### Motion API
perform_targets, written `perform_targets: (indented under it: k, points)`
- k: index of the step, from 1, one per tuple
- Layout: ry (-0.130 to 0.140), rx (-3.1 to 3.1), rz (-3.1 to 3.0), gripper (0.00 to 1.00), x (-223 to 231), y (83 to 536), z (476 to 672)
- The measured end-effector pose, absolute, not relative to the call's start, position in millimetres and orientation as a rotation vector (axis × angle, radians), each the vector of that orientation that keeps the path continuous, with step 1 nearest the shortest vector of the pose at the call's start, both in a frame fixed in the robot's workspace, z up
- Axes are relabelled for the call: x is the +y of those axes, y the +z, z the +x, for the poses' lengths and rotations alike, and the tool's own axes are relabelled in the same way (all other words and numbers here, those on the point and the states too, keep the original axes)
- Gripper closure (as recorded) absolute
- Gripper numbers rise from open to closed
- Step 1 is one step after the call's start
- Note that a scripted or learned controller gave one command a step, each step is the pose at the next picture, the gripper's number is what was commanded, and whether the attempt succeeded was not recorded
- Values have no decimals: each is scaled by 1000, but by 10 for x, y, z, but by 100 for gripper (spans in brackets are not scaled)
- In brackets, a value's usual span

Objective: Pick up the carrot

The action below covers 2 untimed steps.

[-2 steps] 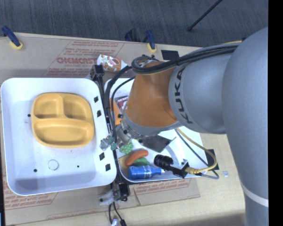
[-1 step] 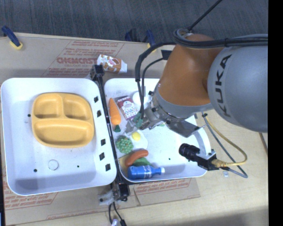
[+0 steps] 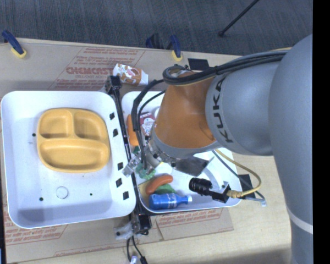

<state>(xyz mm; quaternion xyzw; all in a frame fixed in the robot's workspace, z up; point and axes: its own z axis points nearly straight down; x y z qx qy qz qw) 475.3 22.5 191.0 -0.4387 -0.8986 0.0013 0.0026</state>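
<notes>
A slim orange carrot (image 3: 131,128) lies along the left wall of the right bin (image 3: 237,202), partly hidden by cables and the arm. My gripper (image 3: 143,165) reaches down into that bin just below and to the right of the carrot's near end, over a heap of small items. The wide orange wrist band and grey arm cover most of the right bin. Nothing can be seen held.
An orange-red sausage-shaped piece (image 3: 157,182), a green item (image 3: 164,190) and a blue bottle (image 3: 168,201) lie at the right bin's near end. The left bin (image 3: 22,202) holds a yellow divided plate (image 3: 73,138). A small packet (image 3: 127,73) sits on the cardboard behind the bins.
</notes>
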Motion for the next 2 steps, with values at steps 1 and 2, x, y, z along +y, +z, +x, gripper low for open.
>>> perform_targets:
  k: [1, 2]
  points:
    - [2, -2718, -1573, 100, 408, 2551, 4766]
    - [4, -2777, -1461, 100, 598, 2328, 4765]
